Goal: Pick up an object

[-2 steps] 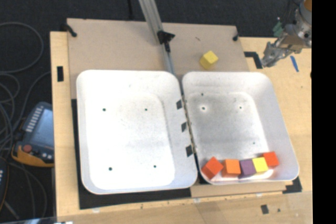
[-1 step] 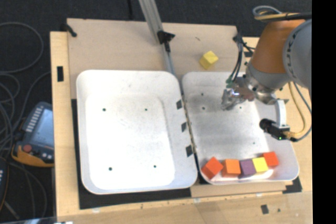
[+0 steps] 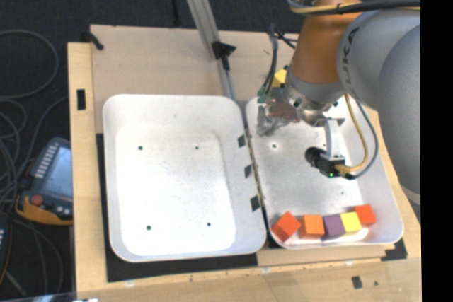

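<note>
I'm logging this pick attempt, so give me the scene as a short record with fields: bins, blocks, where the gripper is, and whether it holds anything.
left bin: white, shallow, bare floor with small dark dots
right bin: white, shallow, blocks along its near edge
blocks: row of five, orange-red block, orange block, purple block, yellow block, second orange-red block
gripper: over the far left part of the right bin, away from the blocks
held object: none seen between the fingers
arm: reaches in from the right
</note>
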You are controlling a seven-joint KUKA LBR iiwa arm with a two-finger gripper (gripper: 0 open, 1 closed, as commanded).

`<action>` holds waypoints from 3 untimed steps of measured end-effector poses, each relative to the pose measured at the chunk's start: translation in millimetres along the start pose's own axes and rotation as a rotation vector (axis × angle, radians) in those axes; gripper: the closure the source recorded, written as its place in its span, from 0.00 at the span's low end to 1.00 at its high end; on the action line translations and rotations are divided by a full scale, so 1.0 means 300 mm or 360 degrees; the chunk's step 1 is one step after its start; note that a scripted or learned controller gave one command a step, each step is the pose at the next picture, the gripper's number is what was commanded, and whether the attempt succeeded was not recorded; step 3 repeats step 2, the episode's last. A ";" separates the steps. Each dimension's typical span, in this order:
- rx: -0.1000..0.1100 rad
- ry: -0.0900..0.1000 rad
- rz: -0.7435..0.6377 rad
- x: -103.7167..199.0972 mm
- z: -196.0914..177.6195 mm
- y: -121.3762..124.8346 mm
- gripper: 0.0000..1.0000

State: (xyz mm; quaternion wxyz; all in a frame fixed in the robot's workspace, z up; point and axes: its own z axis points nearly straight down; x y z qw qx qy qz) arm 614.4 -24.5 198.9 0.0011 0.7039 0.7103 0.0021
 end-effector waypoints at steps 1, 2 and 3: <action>0.0009 0.0001 0.0003 0.190 0.007 -0.228 1.00; 0.0006 0.0003 -0.0001 0.406 -0.015 -0.275 1.00; 0.0006 0.0003 -0.0001 0.406 -0.015 -0.275 1.00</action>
